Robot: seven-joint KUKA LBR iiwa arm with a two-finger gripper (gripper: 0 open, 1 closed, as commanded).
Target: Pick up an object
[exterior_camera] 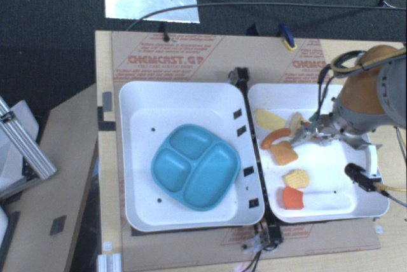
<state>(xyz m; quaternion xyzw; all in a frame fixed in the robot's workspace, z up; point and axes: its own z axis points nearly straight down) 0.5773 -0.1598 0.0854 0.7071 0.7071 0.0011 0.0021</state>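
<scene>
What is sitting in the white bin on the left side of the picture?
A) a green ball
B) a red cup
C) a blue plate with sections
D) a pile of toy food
C: the left bin holds a blue divided plate, while the small food-like pieces, such as the orange piece, lie in the right bin.

Your arm [372, 89] reaches in low from the right of the right-hand bin [331, 207], wrist bent, pincer [300, 133] over its middle
</scene>
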